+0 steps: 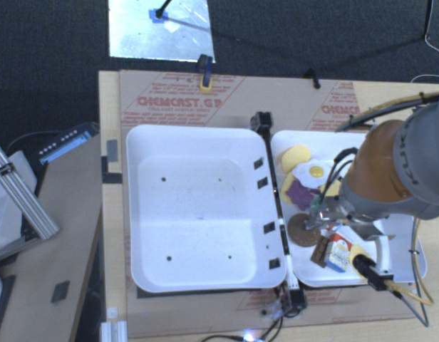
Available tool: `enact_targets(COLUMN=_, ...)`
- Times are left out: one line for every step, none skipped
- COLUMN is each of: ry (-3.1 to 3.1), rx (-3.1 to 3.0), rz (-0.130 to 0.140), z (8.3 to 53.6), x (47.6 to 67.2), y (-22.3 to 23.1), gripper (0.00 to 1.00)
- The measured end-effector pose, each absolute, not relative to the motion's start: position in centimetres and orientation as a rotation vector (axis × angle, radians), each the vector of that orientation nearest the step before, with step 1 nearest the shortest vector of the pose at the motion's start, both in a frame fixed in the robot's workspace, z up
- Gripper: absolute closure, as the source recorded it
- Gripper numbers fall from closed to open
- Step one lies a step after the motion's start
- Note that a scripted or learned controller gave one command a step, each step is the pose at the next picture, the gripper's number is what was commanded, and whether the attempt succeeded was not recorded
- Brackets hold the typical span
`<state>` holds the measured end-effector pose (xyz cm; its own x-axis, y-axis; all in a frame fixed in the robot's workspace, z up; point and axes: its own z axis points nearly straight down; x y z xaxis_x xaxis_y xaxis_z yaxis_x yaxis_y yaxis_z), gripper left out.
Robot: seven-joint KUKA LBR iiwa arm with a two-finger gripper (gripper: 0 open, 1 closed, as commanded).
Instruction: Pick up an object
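Lying in right bin [316, 135] — brown disc [299, 231], just beside arm's end [323, 216].

There are two white bins [198, 131] on the surface. In the right bin [312, 135] six loose things can be told apart: one yellow piece [296, 155], one toy egg [313, 171], one purple piece [299, 192], one brown disc [298, 232], one brown bar [320, 252] and one small box [339, 256] (white, with blue and red). Four black clips [262, 184] line the wall between the bins. There is one arm [380, 169]; whatever lies under it cannot be counted. One shiny sheet [134, 20] lies beyond the surface.
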<state>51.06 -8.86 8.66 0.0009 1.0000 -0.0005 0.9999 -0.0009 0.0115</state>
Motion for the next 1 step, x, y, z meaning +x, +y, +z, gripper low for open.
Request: enact_targets(ry=2.221, rx=2.213, rz=0.005, z=12.98, x=54.20, y=-10.42, gripper=1.00)
